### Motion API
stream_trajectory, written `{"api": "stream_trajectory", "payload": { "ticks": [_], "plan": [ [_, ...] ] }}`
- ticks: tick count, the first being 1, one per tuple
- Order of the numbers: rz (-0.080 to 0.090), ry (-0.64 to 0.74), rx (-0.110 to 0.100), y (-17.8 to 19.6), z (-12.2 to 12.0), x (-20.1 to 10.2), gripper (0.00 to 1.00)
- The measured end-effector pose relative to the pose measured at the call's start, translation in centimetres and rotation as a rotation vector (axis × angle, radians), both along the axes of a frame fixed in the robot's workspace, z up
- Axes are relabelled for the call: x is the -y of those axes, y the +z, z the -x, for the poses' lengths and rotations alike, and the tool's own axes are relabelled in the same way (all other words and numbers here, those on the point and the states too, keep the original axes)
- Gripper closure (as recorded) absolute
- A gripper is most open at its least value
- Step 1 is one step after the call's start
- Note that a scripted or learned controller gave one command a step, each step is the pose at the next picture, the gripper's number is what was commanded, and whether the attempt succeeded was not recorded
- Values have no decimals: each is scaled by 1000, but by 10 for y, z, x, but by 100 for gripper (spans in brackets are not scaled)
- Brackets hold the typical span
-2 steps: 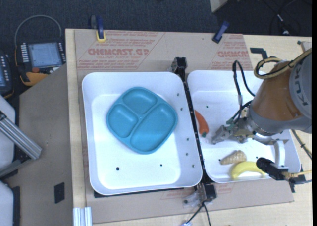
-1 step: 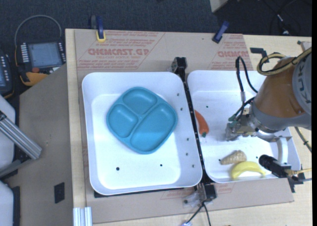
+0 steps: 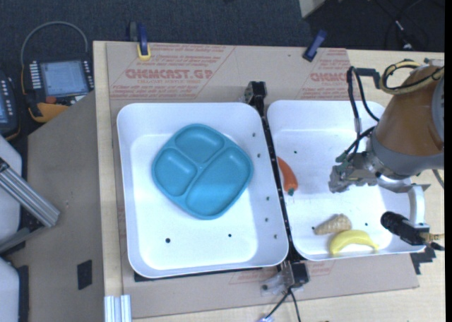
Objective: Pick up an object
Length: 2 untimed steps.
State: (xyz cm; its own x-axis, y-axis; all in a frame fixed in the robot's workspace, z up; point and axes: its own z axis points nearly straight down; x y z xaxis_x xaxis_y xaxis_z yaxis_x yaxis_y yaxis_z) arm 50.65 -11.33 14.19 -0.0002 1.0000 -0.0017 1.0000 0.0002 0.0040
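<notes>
The gripper (image 3: 347,178) hangs over the right bin (image 3: 311,126); its opening cannot be told from here. A banana (image 3: 352,242), a tan piece (image 3: 332,224) and a carrot (image 3: 287,174) lie there (the banana looks easiest), so descend squarely across its curve

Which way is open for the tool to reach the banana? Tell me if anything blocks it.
Probably yes, from above. The tool hangs over the right bin, and the banana lies uncovered near that bin's front edge. A tan object lies close beside the banana and could crowd a grasp on that side.
</notes>
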Motion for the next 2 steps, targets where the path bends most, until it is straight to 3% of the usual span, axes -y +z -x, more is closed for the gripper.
{"api": "stream_trajectory", "payload": {
  "ticks": [1, 2],
  "plan": [
    [0, 1, 0, 61, 1, -4, 100],
    [0, 1, 1, 95, 0, -4, 100]
  ]
}}
